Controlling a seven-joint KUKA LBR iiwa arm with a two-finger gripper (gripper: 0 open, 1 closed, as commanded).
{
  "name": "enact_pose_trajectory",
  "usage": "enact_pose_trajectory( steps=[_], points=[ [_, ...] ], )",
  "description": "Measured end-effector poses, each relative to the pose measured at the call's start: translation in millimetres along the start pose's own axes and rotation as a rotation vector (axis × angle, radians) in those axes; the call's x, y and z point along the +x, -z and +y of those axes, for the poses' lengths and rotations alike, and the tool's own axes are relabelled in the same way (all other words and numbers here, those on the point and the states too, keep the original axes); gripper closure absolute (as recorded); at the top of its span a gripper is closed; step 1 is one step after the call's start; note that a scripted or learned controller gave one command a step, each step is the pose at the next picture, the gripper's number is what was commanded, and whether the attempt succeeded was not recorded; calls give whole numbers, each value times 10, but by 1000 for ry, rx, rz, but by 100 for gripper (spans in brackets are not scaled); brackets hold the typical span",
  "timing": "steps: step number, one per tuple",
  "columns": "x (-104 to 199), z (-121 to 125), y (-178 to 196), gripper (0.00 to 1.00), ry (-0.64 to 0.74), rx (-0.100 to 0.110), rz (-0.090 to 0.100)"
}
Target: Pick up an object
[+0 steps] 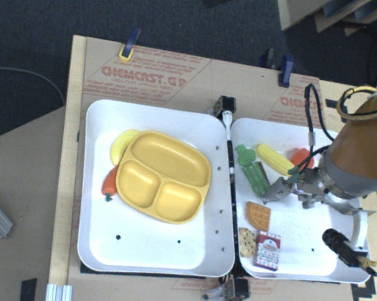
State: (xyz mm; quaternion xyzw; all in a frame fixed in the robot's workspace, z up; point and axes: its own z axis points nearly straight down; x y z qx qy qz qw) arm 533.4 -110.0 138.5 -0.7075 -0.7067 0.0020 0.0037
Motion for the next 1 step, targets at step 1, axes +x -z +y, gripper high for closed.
enact_pose_trajectory(
  steps=[1],
  points=[
    [13, 38, -479, 0, -1, -16, 1]
  ],
)
